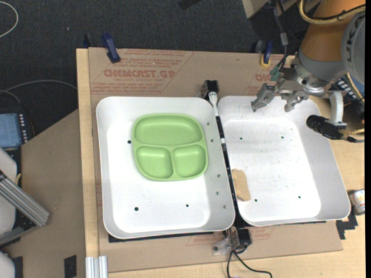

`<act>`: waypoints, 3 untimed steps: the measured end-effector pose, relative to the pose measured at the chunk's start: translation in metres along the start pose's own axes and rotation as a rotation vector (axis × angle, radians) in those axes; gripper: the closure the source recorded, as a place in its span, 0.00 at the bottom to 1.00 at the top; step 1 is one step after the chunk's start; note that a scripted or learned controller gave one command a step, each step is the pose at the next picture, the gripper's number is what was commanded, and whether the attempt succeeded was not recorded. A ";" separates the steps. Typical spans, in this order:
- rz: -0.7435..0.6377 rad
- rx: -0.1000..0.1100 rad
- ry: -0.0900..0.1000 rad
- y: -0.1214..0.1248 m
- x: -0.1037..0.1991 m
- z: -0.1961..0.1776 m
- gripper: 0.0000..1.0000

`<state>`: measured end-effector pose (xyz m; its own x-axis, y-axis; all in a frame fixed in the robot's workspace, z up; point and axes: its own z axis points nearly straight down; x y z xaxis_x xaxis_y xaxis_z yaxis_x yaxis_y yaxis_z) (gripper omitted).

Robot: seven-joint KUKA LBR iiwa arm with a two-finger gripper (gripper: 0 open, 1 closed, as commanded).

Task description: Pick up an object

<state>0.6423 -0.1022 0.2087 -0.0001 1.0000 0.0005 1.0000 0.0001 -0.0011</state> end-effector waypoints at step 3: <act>-0.006 -0.005 0.003 -0.152 0.149 -0.060 0.00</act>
<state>0.4908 0.0469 0.2687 -0.0062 1.0000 0.0034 1.0000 0.0062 0.0043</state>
